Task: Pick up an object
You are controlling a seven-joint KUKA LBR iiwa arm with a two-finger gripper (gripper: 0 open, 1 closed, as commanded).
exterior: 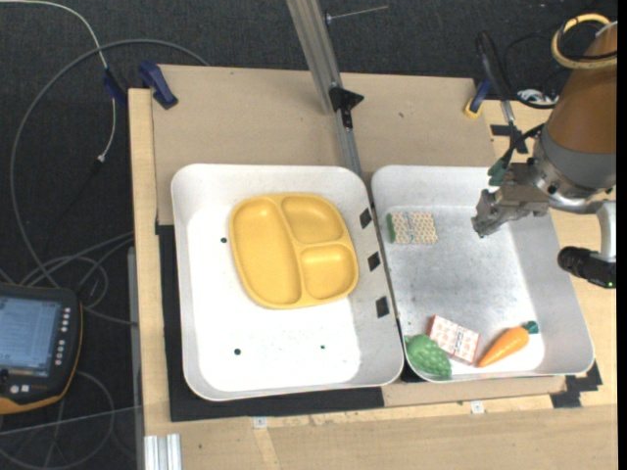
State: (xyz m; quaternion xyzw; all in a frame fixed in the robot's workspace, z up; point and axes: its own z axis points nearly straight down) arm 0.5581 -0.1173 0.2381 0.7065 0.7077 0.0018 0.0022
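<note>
My gripper [487,223] hangs over the upper right part of the right bin [549,292], below the orange-banded wrist. Nothing shows between its fingertips. A small patterned packet with a green edge [410,228] lies to its left in the bin's upper left. Along the bin's front edge lie a green leafy toy [428,355], a pink-and-white box [454,340] and an orange carrot [505,346]. All of these rest well apart from the gripper.
A yellow divided plate [293,249] sits in the left bin [211,292]. A metal pole [313,37] slants down between the bins. Blue clamps [155,84] grip the bench's back corners. A tablet [34,339] and cables lie on the floor at left.
</note>
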